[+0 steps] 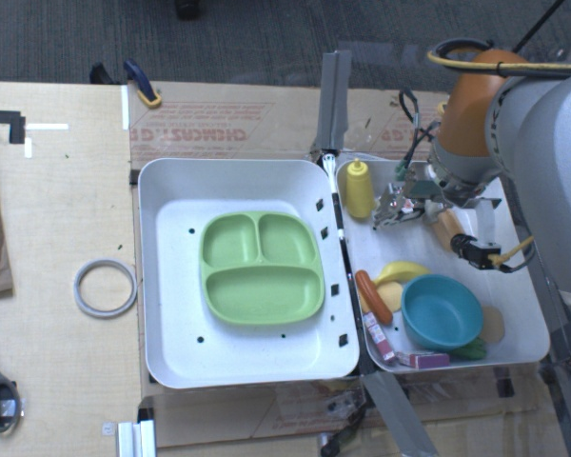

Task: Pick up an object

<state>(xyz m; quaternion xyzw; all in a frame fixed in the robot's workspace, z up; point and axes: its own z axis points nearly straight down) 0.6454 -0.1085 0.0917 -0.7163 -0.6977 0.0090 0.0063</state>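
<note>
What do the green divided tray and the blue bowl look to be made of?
Green divided tray: likely moulded plastic, matte to satin, with a uniform pale colour and soft rounded ridges. Blue bowl: probably plastic too, smooth, solid colour, with a faint sheen on its rim. Neither can be confirmed by sight.

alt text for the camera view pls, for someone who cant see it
A grey robot arm reaches from the right, its gripper low over the right bin beside a yellow bottle. That bin also holds a blue bowl, a banana and a hot dog. The left bin holds a green divided plate.
</note>
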